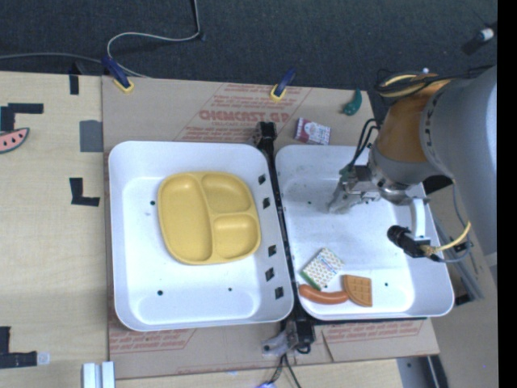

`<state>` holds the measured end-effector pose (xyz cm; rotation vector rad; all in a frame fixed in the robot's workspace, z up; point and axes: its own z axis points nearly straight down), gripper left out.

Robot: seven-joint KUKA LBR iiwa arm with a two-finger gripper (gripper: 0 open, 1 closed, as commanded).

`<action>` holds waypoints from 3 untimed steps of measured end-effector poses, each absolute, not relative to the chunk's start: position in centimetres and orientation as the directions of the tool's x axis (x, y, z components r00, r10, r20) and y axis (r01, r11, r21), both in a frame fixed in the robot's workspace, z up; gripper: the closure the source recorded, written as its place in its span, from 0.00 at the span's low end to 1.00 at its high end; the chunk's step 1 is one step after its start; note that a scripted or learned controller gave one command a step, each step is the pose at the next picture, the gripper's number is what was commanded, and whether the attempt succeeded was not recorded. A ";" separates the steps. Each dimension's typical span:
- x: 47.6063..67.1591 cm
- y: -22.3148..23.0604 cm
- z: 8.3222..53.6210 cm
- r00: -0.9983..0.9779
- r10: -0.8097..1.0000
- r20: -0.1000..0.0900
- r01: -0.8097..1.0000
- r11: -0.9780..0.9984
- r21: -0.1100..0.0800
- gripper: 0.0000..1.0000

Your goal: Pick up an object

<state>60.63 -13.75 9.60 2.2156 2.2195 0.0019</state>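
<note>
Left bin [129, 297] is carrying a yellow divided plate [208, 217], lying flat near its middle, nothing on it that I can make out.

Right bin [420, 301] is holding the candidates for the pick, all bunched in its near-left corner: a small checkered packet [322, 267], a sausage-like piece [323, 296] just nearer than it, and a brown waffle-like piece [359, 289] at the sausage's right end. The three are lying close together, touching or nearly so.

The gripper [346, 197] is hanging over the far half of the right bin, above bare white floor, well apart from the cluster. Nothing is sitting between its fingers; from this slant I cannot tell whether it is spread or closed.

Judgement: the task is sitting at the approach stage, no grasp made yet. The next move is calling for a shift nearer and slightly left to centre over one item, then a descent. The crowding is likely making a clean single grasp awkward; the packet on the far side looks the most exposed.

Surroundings: the bins are resting on cardboard sheeting [234, 111] clipped to a pale wooden bench [48, 257]. Dark carpet is running along the far side, a cable [153, 37] trailing over it.
</note>
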 end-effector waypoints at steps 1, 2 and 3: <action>60.6 -13.7 9.6 -0.002 1.000 -0.003 1.000 0.002 0.004 0.00; 60.6 -13.7 10.5 -0.003 1.000 -0.001 1.000 0.003 0.003 1.00; 60.6 -13.7 10.5 -0.002 1.000 -0.001 1.000 0.002 0.003 0.00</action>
